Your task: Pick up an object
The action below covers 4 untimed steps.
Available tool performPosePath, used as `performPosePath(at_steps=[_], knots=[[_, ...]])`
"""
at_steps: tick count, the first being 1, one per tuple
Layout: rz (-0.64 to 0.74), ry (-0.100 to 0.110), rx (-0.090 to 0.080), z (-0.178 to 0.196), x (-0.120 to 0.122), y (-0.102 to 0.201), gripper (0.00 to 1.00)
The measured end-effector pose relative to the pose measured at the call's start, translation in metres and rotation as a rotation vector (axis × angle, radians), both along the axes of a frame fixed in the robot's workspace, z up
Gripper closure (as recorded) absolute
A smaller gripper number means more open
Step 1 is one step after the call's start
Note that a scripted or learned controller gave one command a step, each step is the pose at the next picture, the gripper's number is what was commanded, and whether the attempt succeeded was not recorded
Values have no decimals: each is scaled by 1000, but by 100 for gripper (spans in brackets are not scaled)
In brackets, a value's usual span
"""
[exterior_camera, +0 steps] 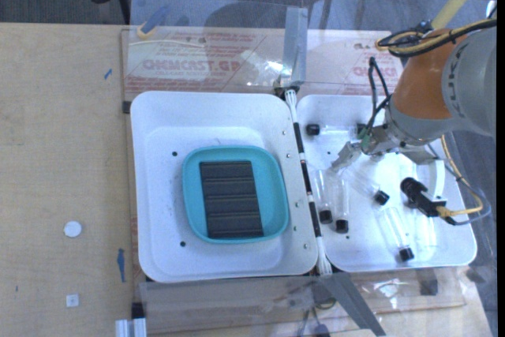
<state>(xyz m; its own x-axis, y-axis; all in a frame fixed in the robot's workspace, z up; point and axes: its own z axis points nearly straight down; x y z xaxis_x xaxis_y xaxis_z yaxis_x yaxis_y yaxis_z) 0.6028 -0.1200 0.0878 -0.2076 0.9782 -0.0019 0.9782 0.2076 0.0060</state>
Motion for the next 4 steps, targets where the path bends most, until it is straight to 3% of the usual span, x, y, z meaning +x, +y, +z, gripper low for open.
performPosePath(at_steps=[1,2,3,4], knots=[[61,6,1,49,-74,-15,0],[156,21,2,-1,34,-2,0],[194,1,-3,1,-36,12,0],[230,2,-2,98,56,50,0]])
